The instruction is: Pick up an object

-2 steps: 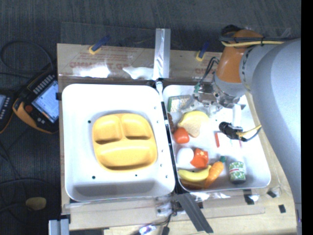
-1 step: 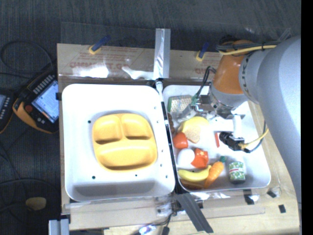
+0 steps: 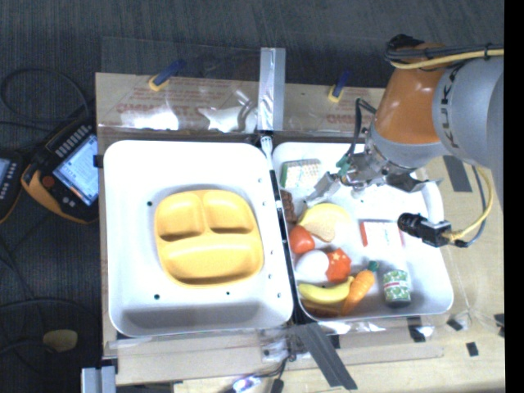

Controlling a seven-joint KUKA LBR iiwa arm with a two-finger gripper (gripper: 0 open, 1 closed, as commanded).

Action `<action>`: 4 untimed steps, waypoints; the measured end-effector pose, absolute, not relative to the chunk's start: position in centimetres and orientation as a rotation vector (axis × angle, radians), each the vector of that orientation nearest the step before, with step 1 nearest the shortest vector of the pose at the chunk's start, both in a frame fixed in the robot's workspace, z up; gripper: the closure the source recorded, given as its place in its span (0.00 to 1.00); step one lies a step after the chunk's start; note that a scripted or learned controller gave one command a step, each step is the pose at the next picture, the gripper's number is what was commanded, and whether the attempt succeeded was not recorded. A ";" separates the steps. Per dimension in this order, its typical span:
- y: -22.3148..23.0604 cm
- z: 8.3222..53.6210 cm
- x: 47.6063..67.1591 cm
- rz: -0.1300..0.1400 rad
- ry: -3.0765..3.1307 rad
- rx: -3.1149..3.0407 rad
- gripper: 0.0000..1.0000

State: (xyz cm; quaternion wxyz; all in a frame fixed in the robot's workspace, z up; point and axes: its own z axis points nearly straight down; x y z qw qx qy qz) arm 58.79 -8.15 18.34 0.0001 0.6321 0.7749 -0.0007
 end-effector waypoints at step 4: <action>-3.4 18.3 60.0 -0.004 2.198 2.247 1.00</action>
